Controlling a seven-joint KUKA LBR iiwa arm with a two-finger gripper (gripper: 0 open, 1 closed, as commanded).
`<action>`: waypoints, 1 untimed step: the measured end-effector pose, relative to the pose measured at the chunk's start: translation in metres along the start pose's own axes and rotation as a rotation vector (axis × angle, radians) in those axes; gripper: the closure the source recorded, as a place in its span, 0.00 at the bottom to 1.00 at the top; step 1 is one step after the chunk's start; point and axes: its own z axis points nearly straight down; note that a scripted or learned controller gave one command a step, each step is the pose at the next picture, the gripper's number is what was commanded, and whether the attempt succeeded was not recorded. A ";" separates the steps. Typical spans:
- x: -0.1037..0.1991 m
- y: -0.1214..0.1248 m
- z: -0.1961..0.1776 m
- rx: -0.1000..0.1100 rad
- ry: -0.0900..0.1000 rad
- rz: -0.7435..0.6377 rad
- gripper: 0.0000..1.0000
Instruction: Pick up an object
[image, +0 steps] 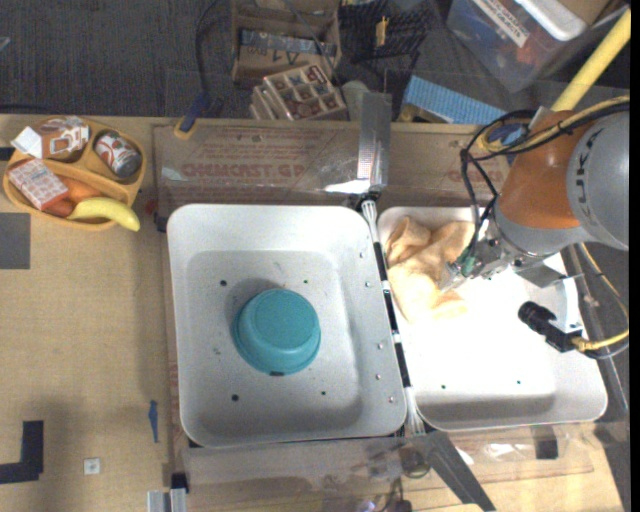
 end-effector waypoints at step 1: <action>0.003 -0.040 0.020 0.003 0.004 -0.172 1.00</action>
